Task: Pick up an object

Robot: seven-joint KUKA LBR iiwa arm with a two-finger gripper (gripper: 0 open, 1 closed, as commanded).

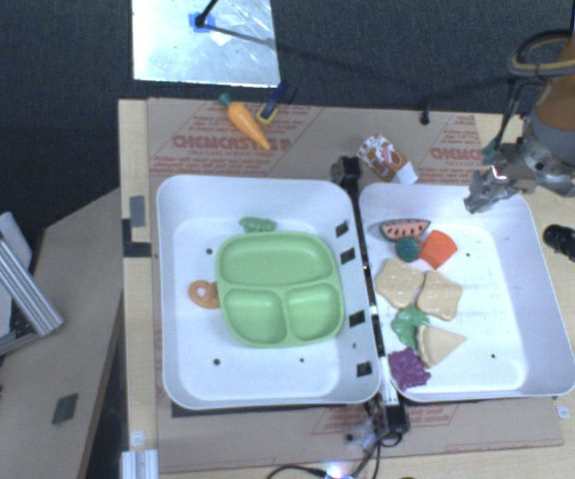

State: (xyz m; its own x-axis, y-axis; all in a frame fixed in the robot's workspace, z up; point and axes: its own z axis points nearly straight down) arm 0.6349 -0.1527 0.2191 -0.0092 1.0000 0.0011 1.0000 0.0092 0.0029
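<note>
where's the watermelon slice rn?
The watermelon slice lies in the right bin, near its upper-left corner in the camera view, just left of the orange block and above the bread slices.

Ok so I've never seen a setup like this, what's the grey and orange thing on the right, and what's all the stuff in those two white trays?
That is a robot arm, and the camera looks down on the bench at a slant from above. Its gripper sits above the far edge of the right bin; nothing can be seen in it. The right bin holds toy food: a watermelon slice, an orange block, two bread slices, a green piece, a pale wedge and purple grapes. The left bin holds a green divided plate, a small green piece and a small pretzel. Behind the bins lie a toy carrot and a small packet.
</note>
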